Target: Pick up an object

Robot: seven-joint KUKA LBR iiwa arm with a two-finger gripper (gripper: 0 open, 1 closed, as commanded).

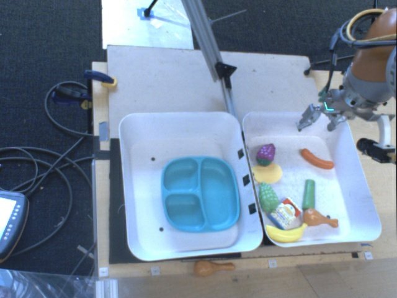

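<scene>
end effector (322, 120) open above right bin (353, 160), holding nothing.

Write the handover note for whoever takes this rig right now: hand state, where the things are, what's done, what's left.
Hand: open, holding nothing, over the far edge of the right bin.
Right bin holds: purple grapes, sausage, yellow piece, green cucumber, green corn-like piece, small carton, banana, drumstick.
Left bin holds the blue divided plate.
Done: nothing picked yet.
Left: descend, grasp one item, lift. The sausage lies nearest the hand.
</scene>
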